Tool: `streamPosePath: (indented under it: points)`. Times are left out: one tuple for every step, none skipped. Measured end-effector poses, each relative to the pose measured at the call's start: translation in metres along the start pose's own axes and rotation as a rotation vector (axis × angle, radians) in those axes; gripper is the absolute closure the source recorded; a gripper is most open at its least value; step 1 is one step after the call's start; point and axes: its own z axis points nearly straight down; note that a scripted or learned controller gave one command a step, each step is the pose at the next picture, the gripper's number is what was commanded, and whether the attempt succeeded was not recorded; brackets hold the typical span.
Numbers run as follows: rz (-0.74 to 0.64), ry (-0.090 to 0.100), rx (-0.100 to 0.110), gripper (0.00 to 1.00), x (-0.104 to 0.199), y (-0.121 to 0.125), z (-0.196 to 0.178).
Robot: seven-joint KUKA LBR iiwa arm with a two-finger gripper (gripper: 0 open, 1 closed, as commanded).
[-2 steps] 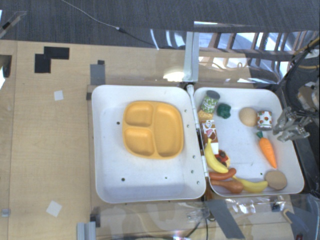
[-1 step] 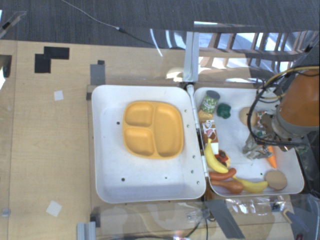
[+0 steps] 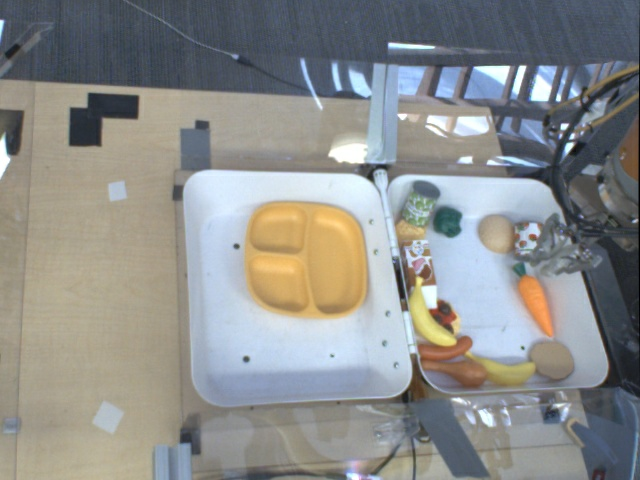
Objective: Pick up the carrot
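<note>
An orange carrot (image 3: 537, 303) with a green top lies in the right bin (image 3: 485, 293), near its right wall, pointing toward the front. My gripper (image 3: 562, 255) hangs just above the carrot's green end, at the bin's right side. Its metal fingers point left and down, with a small red and white item (image 3: 527, 236) right beside them.
The right bin also holds a tan ball (image 3: 495, 232), a green can (image 3: 419, 206), a dark green piece (image 3: 447, 222), two bananas (image 3: 430, 318), sausages (image 3: 447, 349) and a brown potato (image 3: 551, 359). A yellow divided plate (image 3: 305, 258) sits in the left bin (image 3: 215, 368).
</note>
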Motion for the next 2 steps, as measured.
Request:
streamPosePath:
  points:
    - [-0.088, 0.011, -0.025, 1.0, 0.014, 0.052, 0.125]
    - [-0.588, 0.003, -0.016, 1.0, 0.034, 0.023, 0.133]
